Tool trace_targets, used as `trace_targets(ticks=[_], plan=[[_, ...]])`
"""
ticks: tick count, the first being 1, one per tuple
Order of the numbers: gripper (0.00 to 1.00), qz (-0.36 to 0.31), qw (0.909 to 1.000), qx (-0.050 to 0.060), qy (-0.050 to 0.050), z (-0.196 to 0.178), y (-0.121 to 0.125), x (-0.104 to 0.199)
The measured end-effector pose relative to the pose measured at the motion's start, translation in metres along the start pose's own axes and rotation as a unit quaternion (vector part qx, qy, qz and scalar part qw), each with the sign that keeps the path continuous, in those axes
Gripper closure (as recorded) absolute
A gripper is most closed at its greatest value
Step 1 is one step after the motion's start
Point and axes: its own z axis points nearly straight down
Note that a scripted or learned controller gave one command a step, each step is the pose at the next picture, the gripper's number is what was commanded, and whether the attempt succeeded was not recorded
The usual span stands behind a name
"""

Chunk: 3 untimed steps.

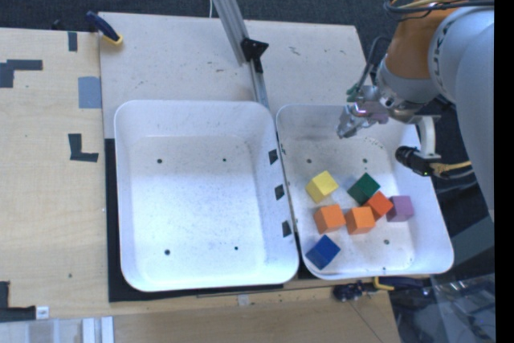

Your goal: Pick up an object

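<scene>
Seven small cubes lie clustered on the floor of the right-hand white bin [418,249], in its nearer half. A yellow cube [322,185] sits farthest left and a green cube [364,188] sits just to its right, with a small gap between them. Below these, an orange cube [329,217] and a second orange cube [361,219] lie side by side, nearly touching. A third, redder orange cube [380,205] rests just beside the green one, and a purple cube [401,208] sits at the cluster's right edge, close against it. A blue cube [323,251] lies nearest the front rim, a little apart from the others.

The gripper [351,127] hangs over the far part of the same bin, well apart from the cubes and with nothing between its jaws. It is too small and blurred to say whether the jaws are spread or closed. The grey arm [470,52], with its orange band [418,40], reaches in from the right.

The left-hand white bin [128,197] sits alongside, touching the right one along their shared edge. Both rest on a pale wooden surface [48,173] marked with bits of dark tape. A grey metal pole [226,0] slants down from the top towards the gap between the bins.
</scene>
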Motion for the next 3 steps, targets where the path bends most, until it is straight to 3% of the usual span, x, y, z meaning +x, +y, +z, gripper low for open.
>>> trace_targets(ticks=[1,2,3], plan=[[1.0,0.0,1.0,-0.001,0.0,-0.064,0.002,0.003],[1.0,0.0,1.0,0.002,0.0,-0.061,0.002,0.004],[1.0,-0.001,1.0,0.003,0.0,-0.055,-0.019,0.049]])
